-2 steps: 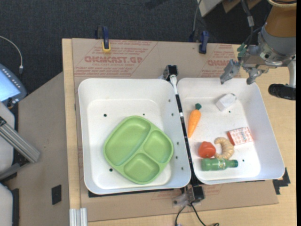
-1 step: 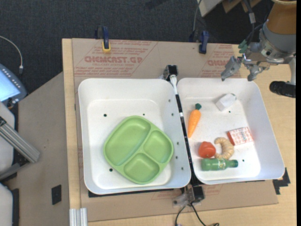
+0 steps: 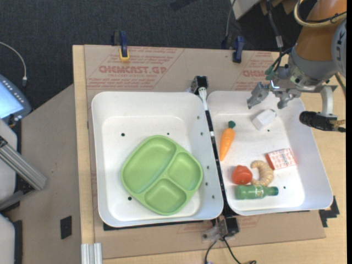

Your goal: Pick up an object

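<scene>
Upper right of frame: my end effector [image 3: 271, 97], fingers spread and empty, hangs above a white block [image 3: 264, 118]; I should descend straight, centred over it.

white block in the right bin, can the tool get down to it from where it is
Probably yes. The tool hangs open just above the white block, which lies apart from the carrot and the other items, with nothing between them.

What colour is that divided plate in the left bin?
Light green. The divided plate shows plainly in the camera view, lying in the left bin.
</scene>
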### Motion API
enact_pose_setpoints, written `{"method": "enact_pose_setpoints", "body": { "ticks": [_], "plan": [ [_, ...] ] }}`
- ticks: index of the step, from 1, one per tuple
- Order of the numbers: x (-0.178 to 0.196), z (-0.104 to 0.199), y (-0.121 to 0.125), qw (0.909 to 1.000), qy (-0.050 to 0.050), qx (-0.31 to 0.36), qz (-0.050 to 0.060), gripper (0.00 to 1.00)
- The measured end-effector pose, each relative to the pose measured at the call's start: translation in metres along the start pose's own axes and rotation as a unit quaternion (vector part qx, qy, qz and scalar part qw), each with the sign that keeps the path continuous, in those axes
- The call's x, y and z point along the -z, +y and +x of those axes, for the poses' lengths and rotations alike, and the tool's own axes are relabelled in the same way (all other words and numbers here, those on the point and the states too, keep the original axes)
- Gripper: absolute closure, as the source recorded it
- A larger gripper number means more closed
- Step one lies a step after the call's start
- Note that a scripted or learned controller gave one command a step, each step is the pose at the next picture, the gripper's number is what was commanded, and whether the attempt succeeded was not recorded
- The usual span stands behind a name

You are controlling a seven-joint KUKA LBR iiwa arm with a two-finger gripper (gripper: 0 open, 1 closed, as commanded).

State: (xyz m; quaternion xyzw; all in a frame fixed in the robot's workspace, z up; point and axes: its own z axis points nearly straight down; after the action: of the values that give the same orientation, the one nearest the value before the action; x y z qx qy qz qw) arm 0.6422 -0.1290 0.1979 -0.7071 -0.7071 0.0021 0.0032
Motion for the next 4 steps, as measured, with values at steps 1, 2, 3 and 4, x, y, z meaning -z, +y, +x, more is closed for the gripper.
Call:
{"method": "enact_pose_setpoints", "body": {
  "ticks": [1, 2, 3, 4],
  "plan": [
    [-0.057, -0.009, 0.003, 1.0000, 0.000, 0.000, 0.000, 0.00],
    [-0.102, -0.011, 0.007, 1.0000, -0.005, 0.000, -0.008, 0.00],
    [-0.085, -0.013, 0.011, 0.9999, -0.007, 0.000, -0.016, 1.00],
    [-0.032, -0.002, 0.011, 1.0000, -0.001, 0.001, -0.007, 1.00]
  ]
}}
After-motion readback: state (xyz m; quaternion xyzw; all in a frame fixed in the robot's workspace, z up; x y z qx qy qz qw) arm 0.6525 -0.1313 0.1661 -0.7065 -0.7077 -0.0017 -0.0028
